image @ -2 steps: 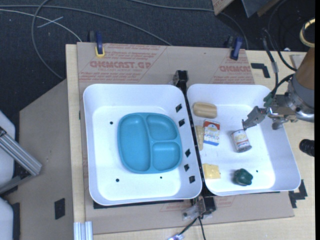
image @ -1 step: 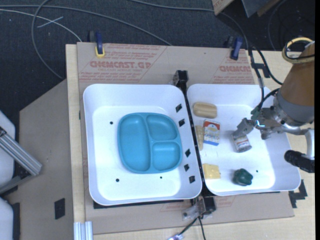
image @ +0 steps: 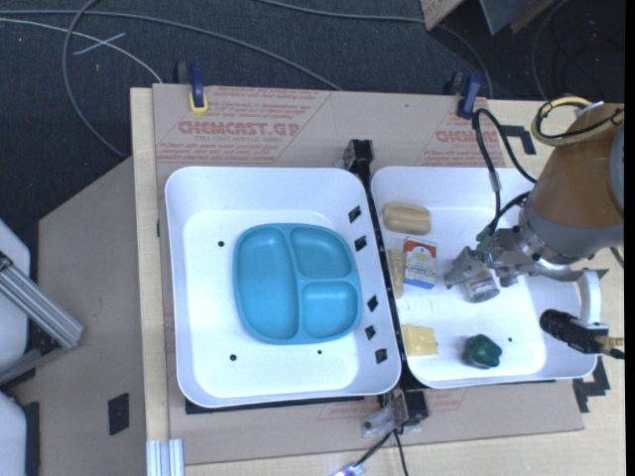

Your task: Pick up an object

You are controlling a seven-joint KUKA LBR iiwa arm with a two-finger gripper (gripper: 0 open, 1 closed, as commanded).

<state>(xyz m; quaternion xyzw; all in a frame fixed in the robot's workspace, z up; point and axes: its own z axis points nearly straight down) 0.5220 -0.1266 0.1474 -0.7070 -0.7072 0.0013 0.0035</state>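
Lying across the dark floor at the upper left of the frame: thin grey cables (image: 109, 38). Below them, bench (image: 149, 266) of pale wood, printed red lettering along its far edge, blue and yellow clamp (image: 197, 87) at the upper left corner. Filling the left half of the bench: left bin (image: 189, 266), shallow and white. Resting in its middle: blue plate (image: 298, 283) with three sections, flat on the bin floor, well apart from all walls. Running down the centre of the frame between the two bins: black divider (image: 372, 256).

Just right of it, right bin (image: 516, 360). Near its upper left, tan bread roll (image: 406, 217). Below that, small carton (image: 419, 264) with a red and white face, lying flat, and a pale cracker (image: 397, 266) touching its left edge. Lower down, near the divider, yellow cheese-like block (image: 419, 340). Near the lower middle of the same bin, dark green round lump (image: 483, 351), alone.

Hanging over the bin's middle right, gripper (image: 474, 274), metal, just right of the carton and above the green lump; nothing seen between the fingers, whether spread or closed cannot tell. Entering from the right edge: arm (image: 580, 196), orange band above grey wrist, black cable looping along it.
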